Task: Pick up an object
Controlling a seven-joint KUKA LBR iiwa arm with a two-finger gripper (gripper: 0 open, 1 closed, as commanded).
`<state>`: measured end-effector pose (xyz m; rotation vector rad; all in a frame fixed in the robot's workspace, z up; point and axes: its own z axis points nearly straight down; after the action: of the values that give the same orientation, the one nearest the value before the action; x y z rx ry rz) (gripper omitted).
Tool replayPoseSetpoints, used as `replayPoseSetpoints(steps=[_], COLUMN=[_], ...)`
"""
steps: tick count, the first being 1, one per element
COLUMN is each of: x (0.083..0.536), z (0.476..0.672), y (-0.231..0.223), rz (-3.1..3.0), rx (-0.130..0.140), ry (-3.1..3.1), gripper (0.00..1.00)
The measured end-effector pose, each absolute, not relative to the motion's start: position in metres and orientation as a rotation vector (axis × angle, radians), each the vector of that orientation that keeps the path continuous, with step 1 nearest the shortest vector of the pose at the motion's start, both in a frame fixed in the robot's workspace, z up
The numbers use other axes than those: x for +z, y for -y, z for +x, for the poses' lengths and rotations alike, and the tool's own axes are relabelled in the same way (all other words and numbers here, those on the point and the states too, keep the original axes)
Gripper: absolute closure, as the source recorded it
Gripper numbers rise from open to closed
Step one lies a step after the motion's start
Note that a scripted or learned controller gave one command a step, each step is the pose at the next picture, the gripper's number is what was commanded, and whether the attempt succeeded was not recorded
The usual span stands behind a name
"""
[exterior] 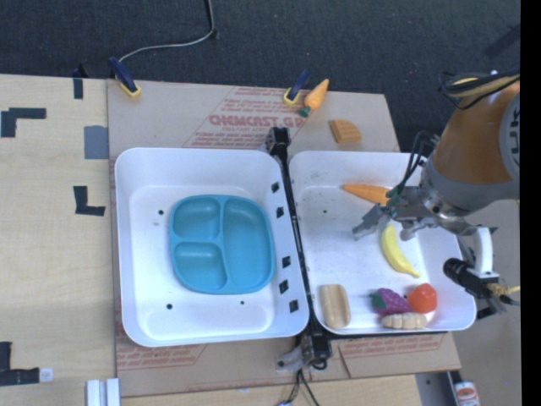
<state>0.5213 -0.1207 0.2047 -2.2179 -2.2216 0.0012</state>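
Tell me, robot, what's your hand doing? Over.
Hand low in right bin, open, holding nothing. Banana just beside it. Carrot close behind.

Tool [386, 227] spread open over right bin [338, 176], fingertips flanking banana [397, 253]; carrot [366, 193] just behind.

One fixed camera, mounted above the bench [51, 227], looking down at a slant. Far edge of the bench sits at the top of the picture, with dark floor [338, 24] beyond it; near edge at the bottom. Both white bins fit whole in frame: left bin [135, 227] just left of centre, right bin [338, 167] right of centre. Moderate distance, wide enough to take in cardboard [211, 121] under the bins. The arm [478, 155] enters from the right edge.
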Motion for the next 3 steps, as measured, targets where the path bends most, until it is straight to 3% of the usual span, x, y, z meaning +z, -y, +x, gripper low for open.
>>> replayPoseSetpoints(steps=[1,2,3], x=[0.087,0.097,0.086], z=[0.550,0.550,0.583], y=[0.196,0.196,0.142], rz=[-2.226,-2.228,-2.221], rx=[-0.001,-0.002,-0.005], ry=[2.225,2.227,2.226], gripper=[0.00,1.00,1.00])
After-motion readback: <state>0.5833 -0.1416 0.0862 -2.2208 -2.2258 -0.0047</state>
